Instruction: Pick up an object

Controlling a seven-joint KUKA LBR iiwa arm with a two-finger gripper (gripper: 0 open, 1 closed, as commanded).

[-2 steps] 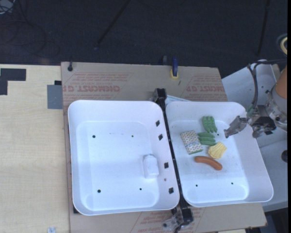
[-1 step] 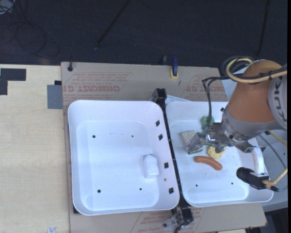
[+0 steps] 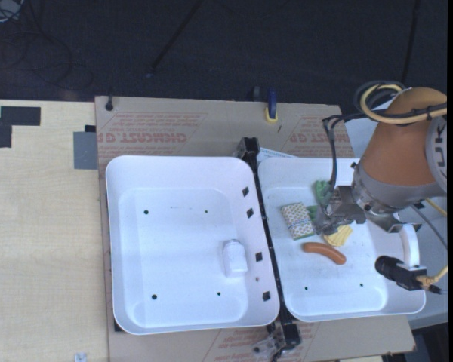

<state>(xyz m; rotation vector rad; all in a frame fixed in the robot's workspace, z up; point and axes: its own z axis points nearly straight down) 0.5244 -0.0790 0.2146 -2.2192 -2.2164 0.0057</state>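
The right bin (image 3: 340,296) holds a patterned greenish block (image 3: 296,219), an orange sausage-shaped piece (image 3: 324,253), a yellow piece (image 3: 340,236) and a green item (image 3: 320,190). My gripper (image 3: 329,219) hangs low over this cluster, just right of the patterned block and above the yellow piece, under the orange wrist band (image 3: 404,153). The arm hides the gripper's tips. In the left bin (image 3: 136,277) a small white object (image 3: 235,257) lies near the right wall.
A black divider with clips (image 3: 258,225) runs between the two bins. Both bins rest on a cardboard sheet (image 3: 166,130). A black and white tool part (image 3: 402,270) sticks out at the right bin's right edge. Cables (image 3: 334,153) loop beside the arm.
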